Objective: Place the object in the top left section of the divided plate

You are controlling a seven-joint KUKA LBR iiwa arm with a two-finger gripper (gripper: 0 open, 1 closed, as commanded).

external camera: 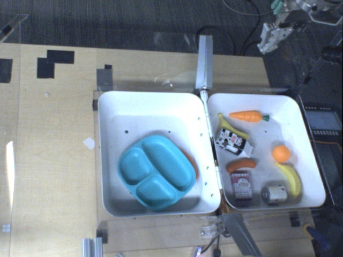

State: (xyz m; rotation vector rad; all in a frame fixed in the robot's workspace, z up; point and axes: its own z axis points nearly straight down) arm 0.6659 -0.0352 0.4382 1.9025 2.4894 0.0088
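Observation:
The blue divided plate (pixel 155 170) lies in the left bin (pixel 112 122), with three sections and nothing in them. My gripper (pixel 272 36) hangs high beyond the far edge of the right bin (pixel 300 116), open, with nothing between its fingers. In the right bin lie a carrot (pixel 247 116), a small yellow banana (pixel 231 127) against a black-and-white card box (pixel 229 141), an orange ball (pixel 281 153), a larger banana (pixel 291 179), a sausage-like piece (pixel 241 165), a maroon can (pixel 241 186) and a silver can (pixel 275 193).
An orange-brown edge (pixel 191 164) peeks out from under the plate's right side. A metal post (pixel 205 63) stands at the back between the bins. Cables (pixel 241 4) lie on the dark floor behind the bench.

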